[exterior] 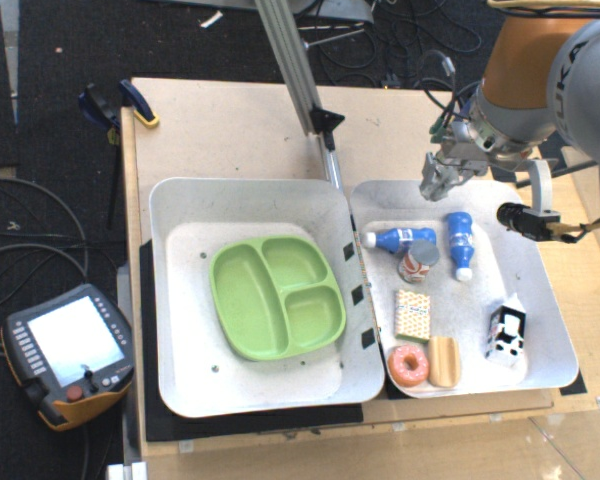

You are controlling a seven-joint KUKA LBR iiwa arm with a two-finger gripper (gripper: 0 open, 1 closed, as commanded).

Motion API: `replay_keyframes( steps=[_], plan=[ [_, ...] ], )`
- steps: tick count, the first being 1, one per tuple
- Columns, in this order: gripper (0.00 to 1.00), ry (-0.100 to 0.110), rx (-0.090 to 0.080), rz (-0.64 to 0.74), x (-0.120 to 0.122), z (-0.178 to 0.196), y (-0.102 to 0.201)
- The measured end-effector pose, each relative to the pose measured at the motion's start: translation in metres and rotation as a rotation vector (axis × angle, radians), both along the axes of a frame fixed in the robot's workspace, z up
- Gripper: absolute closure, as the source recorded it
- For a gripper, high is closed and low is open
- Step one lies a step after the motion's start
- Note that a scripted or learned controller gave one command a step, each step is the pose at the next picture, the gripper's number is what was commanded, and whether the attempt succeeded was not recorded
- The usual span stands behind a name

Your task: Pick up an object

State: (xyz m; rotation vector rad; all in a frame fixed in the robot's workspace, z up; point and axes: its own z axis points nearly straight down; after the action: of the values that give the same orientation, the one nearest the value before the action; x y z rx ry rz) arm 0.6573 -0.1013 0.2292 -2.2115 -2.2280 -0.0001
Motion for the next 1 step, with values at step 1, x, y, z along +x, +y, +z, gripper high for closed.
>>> replay_keyframes(
  steps=[1],
  plan=[
    [1.0, -0.002, 0.001, 0.001, -0.0015, 0.0105, 0.0546]
  ],
)
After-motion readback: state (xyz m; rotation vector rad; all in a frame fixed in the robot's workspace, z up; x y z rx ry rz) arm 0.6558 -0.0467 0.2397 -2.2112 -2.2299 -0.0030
